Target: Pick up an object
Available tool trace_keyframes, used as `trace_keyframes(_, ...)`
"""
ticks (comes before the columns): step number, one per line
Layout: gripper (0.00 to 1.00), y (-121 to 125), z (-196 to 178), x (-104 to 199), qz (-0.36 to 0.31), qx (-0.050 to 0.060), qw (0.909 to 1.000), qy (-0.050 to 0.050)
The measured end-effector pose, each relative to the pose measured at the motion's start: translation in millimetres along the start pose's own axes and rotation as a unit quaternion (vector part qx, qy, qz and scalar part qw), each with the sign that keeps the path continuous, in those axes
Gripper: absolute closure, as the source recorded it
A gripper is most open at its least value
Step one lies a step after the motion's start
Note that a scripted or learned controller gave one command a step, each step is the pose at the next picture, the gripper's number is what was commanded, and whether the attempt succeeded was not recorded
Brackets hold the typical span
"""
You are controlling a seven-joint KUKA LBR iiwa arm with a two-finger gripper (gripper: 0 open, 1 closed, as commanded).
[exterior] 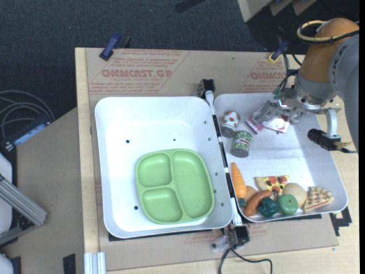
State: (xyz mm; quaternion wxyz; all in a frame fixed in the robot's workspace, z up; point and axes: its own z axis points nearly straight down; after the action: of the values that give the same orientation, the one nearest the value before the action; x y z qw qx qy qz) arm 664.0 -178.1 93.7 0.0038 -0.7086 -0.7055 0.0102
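Over the right bin (319, 164), gripper (272, 114) low at its 12 o'clock end
Whether the gripper is shut or spread I cannot tell; it sits on a pink-and-white packet (278, 124). 2 small cans (241, 143) lie at its 8 o'clock; toy food (279, 196) crowds the 6 o'clock edge. At 9 o'clock, the left bin (114, 153) bears a green 3-part tray (174, 185)

The arm (333, 50) runs off the right edge.

Dark carpet (85, 10) around wooden bench (171, 67)
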Motion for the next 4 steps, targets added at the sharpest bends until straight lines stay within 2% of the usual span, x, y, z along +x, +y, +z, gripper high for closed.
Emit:
trace_keyframes(1, 0.00, 2, -18, 61, -0.003, -0.010, 0.9999, 0.005)
trace_keyframes(2, 0.00, -91, -91, 102, -0.003, -0.010, 0.9999, 0.005)
trace_keyframes(3, 0.00, -76, 10, 84, -0.002, -0.009, 0.9999, 0.005)
trace_keyframes(4, 0.00, -36, 10, 78, -0.002, -0.008, 1.0000, 0.005)
